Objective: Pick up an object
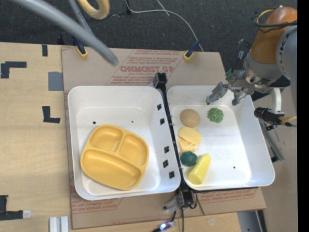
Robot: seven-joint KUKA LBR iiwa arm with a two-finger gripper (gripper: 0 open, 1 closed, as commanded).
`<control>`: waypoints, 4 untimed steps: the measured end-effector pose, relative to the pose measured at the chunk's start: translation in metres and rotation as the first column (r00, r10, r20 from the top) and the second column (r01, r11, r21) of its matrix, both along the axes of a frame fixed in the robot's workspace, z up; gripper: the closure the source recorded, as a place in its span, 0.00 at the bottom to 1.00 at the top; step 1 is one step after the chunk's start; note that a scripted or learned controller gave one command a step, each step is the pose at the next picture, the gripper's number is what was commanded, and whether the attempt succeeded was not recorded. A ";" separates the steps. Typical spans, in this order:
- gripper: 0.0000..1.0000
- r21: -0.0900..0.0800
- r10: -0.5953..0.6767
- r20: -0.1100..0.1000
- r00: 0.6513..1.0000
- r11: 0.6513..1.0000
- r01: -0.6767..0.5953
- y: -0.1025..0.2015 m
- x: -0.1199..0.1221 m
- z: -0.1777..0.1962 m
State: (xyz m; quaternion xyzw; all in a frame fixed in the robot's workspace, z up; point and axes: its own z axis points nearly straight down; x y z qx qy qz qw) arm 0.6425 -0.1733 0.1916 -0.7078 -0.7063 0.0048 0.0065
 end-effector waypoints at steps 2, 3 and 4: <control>0.00 -0.003 0.003 0.010 1.000 1.000 -0.003 -0.005 -0.004 -0.040; 0.00 -0.003 0.005 0.012 1.000 1.000 -0.004 0.000 -0.003 -0.084; 0.00 -0.009 0.003 0.024 1.000 1.000 -0.003 -0.003 0.001 -0.098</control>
